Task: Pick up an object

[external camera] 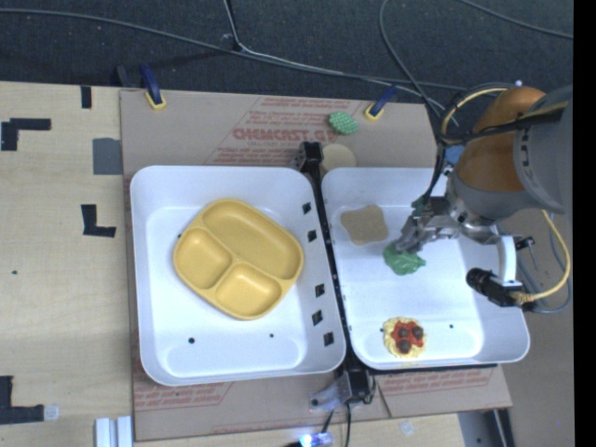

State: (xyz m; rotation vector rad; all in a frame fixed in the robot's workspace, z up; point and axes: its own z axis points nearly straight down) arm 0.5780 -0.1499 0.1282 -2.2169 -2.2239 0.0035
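A: Start near. What lies in the right bin [466,338]?

B: A small pizza-like toy [403,336], yellow with red topping, at the near edge. Farther in, a green leafy piece [406,263], and just beyond it to the left a flat tan slice [363,223].

A: And the gripper [411,241]?

B: It is down at the far edge of the green piece, seemingly touching it. I cannot tell the state of its jaws; they blur into the toy.

A: Which step, then?

B: I judge it the grasp itself. Next it calls for closing on the green piece and lifting straight up, clear of the tan slice.

A: The left bin [154,250]?

B: It carries 1 yellow divided plate [238,257]. Beyond both bins, a green waffle-like toy [343,121] sits on the worktop [56,250].
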